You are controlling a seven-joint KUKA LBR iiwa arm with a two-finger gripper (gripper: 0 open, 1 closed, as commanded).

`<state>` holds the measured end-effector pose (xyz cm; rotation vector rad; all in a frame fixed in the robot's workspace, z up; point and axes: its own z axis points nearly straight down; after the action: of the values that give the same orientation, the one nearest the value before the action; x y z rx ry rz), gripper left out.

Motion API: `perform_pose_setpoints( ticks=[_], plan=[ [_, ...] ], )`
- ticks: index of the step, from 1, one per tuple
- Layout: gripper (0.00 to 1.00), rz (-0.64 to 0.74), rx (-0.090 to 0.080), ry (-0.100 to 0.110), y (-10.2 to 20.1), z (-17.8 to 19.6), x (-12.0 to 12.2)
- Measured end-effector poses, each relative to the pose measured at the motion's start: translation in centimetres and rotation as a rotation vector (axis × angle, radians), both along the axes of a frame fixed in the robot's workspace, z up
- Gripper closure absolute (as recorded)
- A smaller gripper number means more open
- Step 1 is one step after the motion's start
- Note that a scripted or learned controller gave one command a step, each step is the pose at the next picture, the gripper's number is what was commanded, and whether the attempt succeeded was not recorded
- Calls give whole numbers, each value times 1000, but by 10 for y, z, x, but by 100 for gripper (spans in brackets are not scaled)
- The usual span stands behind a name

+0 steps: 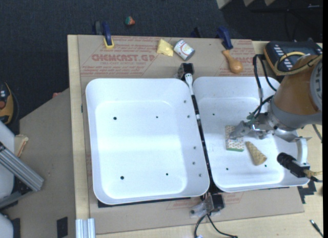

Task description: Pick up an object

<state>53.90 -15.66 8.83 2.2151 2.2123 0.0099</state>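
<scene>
Tan wedge-shaped piece [255, 153] lies beside a patterned green-edged pad [234, 140]; gripper [247, 128] hangs at the pad, its opening impossible to tell; seemingly the approach, next needing descent astride it

Rounded grey metal robot arm [291, 120] is wearing a broad dull-orange band [297, 96] above the wrist. Thin black cables [261, 104] are looping along its side. Small silver-grey metal gripper [246, 127] is capping the wrist, looking angular and shiny.

Along the counter's [138, 58] far side: blue clamp [107, 33], yellow wedge [164, 48] just beside small white box [184, 50], second blue clamp [223, 36], brown pear-shaped piece [233, 64] near it.
</scene>
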Motion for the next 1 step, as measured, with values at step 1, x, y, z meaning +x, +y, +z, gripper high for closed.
perform_pose_setpoints(
  ticks=[1],
  plan=[
    [100,0,3,-5,0,13,3]
  ],
)
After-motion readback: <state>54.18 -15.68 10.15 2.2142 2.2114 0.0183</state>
